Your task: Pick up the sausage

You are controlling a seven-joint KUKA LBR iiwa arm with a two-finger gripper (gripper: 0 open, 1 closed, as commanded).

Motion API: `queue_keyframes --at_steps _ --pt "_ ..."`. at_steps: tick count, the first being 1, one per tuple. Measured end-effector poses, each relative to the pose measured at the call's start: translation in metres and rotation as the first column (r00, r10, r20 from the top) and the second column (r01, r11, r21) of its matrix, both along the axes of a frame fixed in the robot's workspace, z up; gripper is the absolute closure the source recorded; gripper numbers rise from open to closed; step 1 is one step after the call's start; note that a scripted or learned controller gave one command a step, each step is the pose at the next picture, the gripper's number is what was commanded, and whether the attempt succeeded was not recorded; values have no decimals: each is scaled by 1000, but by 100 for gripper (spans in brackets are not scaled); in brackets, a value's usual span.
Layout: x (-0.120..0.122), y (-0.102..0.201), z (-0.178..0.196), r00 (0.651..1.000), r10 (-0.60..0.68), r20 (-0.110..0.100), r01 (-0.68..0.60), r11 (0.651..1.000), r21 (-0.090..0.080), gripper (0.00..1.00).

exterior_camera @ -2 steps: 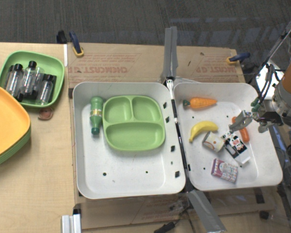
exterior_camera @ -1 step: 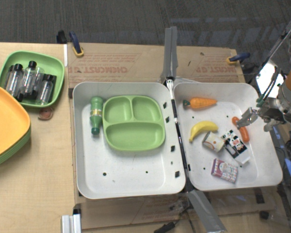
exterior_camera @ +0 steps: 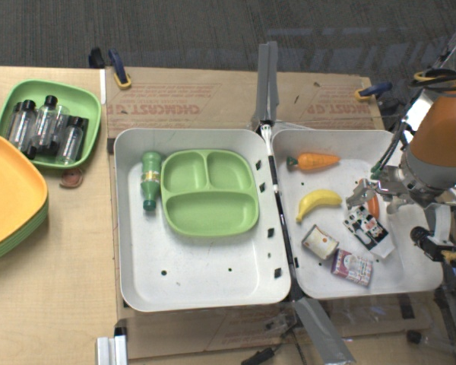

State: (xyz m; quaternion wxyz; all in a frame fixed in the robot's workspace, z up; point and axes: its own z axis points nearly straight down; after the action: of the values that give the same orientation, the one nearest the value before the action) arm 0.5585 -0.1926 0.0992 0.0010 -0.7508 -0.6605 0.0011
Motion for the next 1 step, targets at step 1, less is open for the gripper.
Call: queue_keyframes --at_steps 1 --pt "0 -1 9 1000 -2 -1 2 1000 0 100"
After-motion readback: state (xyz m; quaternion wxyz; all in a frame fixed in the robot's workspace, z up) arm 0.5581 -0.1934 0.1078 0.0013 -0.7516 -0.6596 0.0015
